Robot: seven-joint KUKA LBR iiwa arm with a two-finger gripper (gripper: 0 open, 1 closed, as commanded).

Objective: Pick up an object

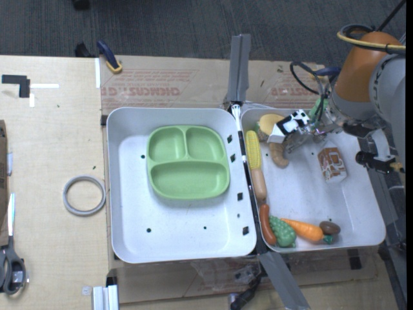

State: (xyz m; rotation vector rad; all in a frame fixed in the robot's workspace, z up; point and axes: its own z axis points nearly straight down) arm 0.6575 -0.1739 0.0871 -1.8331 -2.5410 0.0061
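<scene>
Here the pincer (288,134) hovers in the right white bin (361,202); its grip state I cannot tell. The tan peanut-shaped plastic toy (279,155) lies just below. Descend straight, centred over its waist.

One fixed camera looks down at a slant over both white bins (129,192), arm (371,70) entering from right.

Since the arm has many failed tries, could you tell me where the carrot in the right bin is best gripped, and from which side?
Grip the carrot across its thick orange middle, coming straight down from above. It lies flat along the right bin's near wall, fingers closing across its width.
</scene>
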